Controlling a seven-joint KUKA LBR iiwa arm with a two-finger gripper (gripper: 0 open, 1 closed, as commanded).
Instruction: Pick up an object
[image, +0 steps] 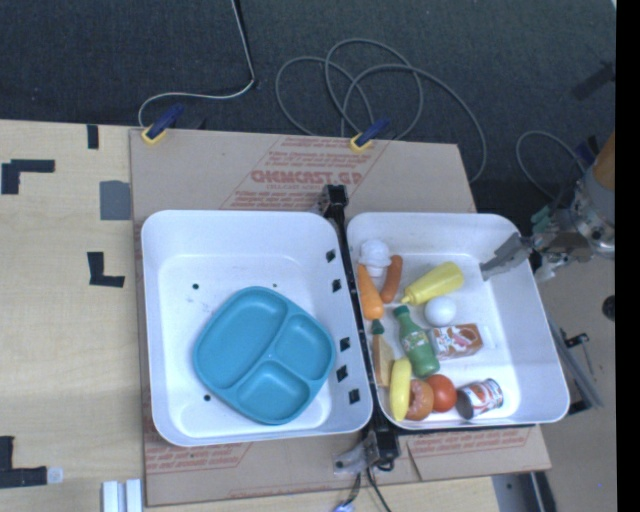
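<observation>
The red-and-white can lies on its side in the front corner of the right bin, below and slightly left of the tool. Just left of the can sit a red tomato and a yellow banana, touching one another. Further up the same cluster lies one green bottle, with an orange-and-white packet beside it and a white ball just above that. One yellow bottle lies tilted, the nearest thing to the tool, down and left of it. Against the bin's left wall lie a carrot, an orange sausage and a white ice-cream cone.

All the objects crowd the left half and front of this bin; the strip along its right wall, straight below the tool, is bare white floor with room to move.

The tool hangs over the bin's upper right rim, a grey fingertip pointing left and down, touching nothing. Whether it is spread or closed cannot be told from here. The arm reaches in from the right edge.

Far left of the tool, the left bin holds one blue divided plate, with three compartments. Both bins rest on a cardboard sheet on the table.
</observation>
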